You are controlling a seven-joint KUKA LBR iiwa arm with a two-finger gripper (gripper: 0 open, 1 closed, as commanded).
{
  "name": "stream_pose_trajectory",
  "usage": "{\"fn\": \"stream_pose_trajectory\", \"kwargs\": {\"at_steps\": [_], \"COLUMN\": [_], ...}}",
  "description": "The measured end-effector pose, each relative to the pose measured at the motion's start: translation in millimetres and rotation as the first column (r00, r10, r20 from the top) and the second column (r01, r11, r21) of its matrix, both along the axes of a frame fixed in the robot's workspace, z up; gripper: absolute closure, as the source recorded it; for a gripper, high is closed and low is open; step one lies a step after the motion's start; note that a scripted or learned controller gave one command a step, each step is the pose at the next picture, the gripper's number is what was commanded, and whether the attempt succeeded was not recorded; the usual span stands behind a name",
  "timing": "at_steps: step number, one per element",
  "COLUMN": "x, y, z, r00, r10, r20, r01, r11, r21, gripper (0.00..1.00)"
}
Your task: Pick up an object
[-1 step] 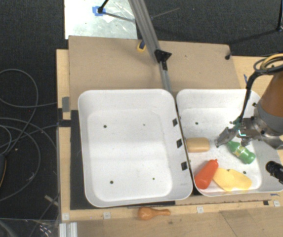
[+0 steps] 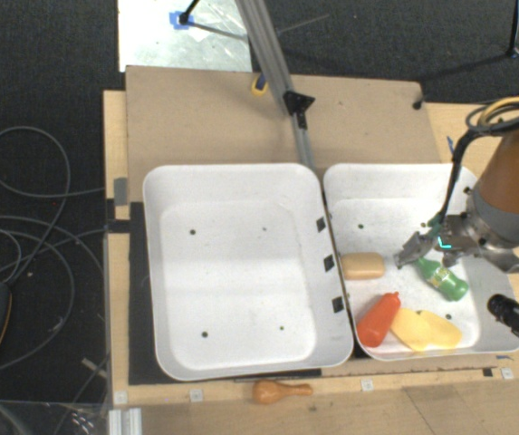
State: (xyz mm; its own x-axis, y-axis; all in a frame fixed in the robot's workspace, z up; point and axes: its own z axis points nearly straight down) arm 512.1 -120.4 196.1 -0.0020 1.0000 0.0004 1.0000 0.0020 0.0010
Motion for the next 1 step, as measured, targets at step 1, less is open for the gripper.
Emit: {"fn": "stream_pose_trajectory", "kwargs": {"at_steps": [1], "x": [-4.4], "y": [5.2], "z": [-43.9], "r00": [1.000], "r10": [-0.002], "r20": [-0.004], "r01": [0.002], "r11": [1.000], "r21": [0.001], "gripper": [0.00]}}
